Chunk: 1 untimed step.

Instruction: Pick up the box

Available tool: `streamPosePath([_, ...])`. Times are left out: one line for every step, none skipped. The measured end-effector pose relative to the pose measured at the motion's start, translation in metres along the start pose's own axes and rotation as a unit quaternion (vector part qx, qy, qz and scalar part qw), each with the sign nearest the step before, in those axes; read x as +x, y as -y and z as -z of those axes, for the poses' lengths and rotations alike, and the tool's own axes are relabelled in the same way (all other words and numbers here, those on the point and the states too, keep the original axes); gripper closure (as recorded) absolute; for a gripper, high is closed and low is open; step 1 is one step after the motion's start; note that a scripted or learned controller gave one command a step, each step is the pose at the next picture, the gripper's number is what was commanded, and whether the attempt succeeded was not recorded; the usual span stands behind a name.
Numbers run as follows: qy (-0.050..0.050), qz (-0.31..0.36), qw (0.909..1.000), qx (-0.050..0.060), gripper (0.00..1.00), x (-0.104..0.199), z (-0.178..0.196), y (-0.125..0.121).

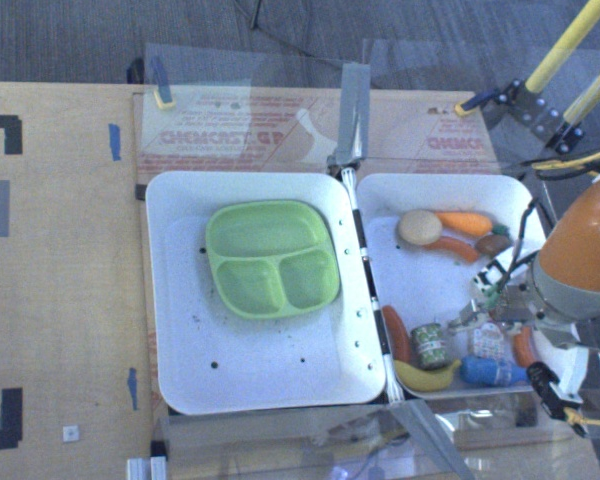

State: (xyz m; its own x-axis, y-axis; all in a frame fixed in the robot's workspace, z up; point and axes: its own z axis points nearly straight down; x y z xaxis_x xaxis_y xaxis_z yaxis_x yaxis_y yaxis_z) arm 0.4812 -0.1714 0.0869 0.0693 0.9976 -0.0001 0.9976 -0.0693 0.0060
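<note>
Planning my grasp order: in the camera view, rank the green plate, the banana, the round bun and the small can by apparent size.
1. green plate, by far the largest.
2. banana, longer than the bun is wide.
3. round bun and small can: too close to separate.

Wooden bench (60,298): light tan top with black corner marks and blue tape strips. Bears two shallow white bins side by side, left bin (175,368) and right bin (380,193), rims touching; clear plastic sheeting (250,123) behind them.
</note>
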Motion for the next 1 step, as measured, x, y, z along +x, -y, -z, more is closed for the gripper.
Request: streamPosePath([0.000, -0.001, 1.0000, -0.001, 1.00, -0.0011, 0.0100, -0.0006])
